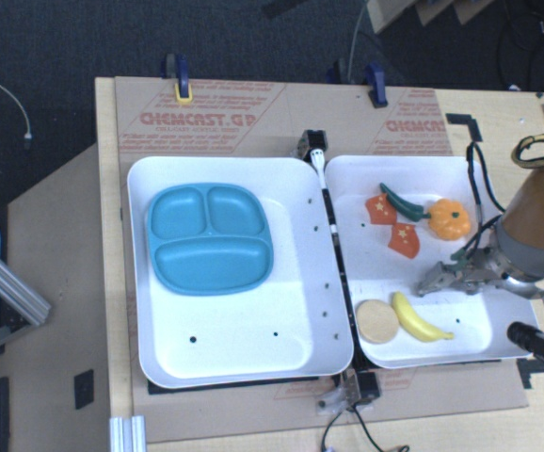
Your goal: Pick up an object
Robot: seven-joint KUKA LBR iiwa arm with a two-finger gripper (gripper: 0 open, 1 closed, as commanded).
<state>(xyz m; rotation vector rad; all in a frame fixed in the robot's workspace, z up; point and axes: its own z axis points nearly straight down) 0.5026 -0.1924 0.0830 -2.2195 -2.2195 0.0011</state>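
Arm reaching low into the right bin [347, 252], its hand [429, 282] hovering just above the banana [417, 318].

The arm [536, 229] leans in from the right of the banana, wrist tilted down, metal fingers [441, 276] pointing left; whether they are parted or closed I cannot tell, and nothing shows between them. Beside the banana's left end lies a tan disc [377, 320]. Beyond the banana sit two red pieces [392, 224], a green pepper [402, 202] and an orange pepper [449, 218]. Far left of the banana, the other bin [234, 347] holds a blue divided plate [211, 238].
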